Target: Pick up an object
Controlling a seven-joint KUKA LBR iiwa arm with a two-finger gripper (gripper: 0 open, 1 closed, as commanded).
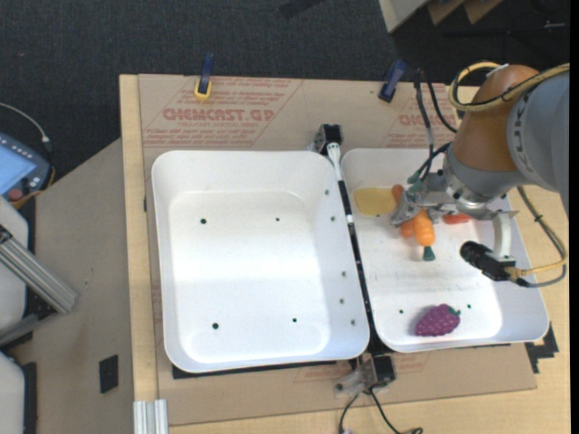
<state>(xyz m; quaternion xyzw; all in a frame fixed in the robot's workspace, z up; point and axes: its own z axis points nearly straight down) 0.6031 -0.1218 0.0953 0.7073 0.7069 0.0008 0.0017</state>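
A: Carrot (420,231) w/ a green top, right bin (507,328), upper-middle, lying on the floor at a slant. Green end points toward the near rim.

B: Gripper (423,208) where?

A: Right over the carrot's orange end, low, prob touching or just above. Arm (507,143) comes in from the right and covers the wrist.

B: Spread or pinched?

A: Can't tell. Fingertips are lost against the carrot and the arm body. No proof it's between the pads.

B: So which step?

A: Looks like the grasp attempt itself, at the bottom of the reach. Not picked yet, imo; the carrot reads as flat on the bin.

B: Other stuff nearby?

A: Yellow flat piece (374,201) just beside, toward the divider. Something red (458,217) partly under the wrist, can't ID. Purple grape bunch (436,320) well apart, near the front rim. Left bin (172,242) beside.

B: Next move?

A: Needs a firm close across the carrot's thick end, then a straight lift. Round, tapered body could squirt out; the yellow piece could get nudged.
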